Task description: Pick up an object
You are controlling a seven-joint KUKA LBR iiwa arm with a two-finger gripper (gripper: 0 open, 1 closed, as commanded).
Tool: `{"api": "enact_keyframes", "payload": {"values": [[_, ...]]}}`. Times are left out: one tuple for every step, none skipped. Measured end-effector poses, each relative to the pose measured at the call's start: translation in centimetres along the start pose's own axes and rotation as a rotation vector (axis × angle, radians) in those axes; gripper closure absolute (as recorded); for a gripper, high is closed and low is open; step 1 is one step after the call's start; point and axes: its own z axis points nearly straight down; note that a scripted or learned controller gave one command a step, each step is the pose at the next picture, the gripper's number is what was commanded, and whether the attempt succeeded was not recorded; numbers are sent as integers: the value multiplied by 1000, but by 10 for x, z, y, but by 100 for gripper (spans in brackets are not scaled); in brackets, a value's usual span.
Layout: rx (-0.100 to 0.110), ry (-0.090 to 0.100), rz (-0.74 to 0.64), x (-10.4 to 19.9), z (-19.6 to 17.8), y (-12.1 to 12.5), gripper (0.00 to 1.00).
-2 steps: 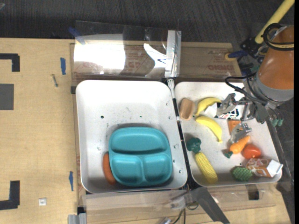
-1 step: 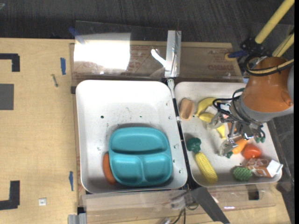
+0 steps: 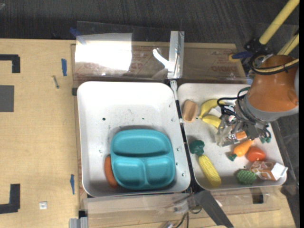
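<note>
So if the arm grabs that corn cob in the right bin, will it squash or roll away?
The corn cob looks like a glossy moulded toy, so probably stiff and light rather than squashy. Its rounded, elongated shape suggests it could roll sideways if nudged, and the shiny surface may slip between the fingers.

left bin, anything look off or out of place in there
Yes: the teal divided tray lies over an orange object, hiding most of it; just a sliver shows at the tray's lower-left edge, by the wall of the left bin.

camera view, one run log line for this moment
grey metal two-finger gripper: low in right white bin | nearest: orange toy carrot | grasp: unclear
</note>
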Motion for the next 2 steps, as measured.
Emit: {"api": "enact_keyframes", "payload": {"values": [[3,-3,17,-30,-168,0,100],[-5,9,-67,-118,-141,17,100]]}}
